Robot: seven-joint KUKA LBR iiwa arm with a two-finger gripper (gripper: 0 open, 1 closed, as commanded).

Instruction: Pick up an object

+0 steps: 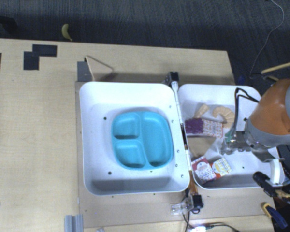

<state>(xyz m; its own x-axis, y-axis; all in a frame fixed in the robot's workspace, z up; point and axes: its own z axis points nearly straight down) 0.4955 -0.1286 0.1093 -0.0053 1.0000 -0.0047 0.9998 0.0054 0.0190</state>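
We see two shallow white bins side by side on the counter (38, 153). The left bin (94, 129) carries a light blue tray (142, 139) with three compartments, lying flat near its middle. The right bin (246, 175) carries the loose things to be picked.

Those things form a cluster in the left half of the right bin. A purple packet (194, 126) lies against the wall shared with the left bin, and a pale wrapper with small reddish print (213, 127) lies just beside it, on its right. Above them sit two tan, bread-like pieces (221, 112), one curved like a crescent. Nearer the front wall we find a red and white packet (203, 170) and, touching it on the right, a small yellow and white sachet (222, 166). A clear crumpled film seems to lie between these two groups, though we cannot make out its edges.

The arm enters from the right, its orange band (275, 112) above the grey wrist. The pincer (230, 142) hangs over the right bin, just right of the pale wrapper and just above the yellow sachet. We cannot tell how its tips stand, nor whether it touches anything.
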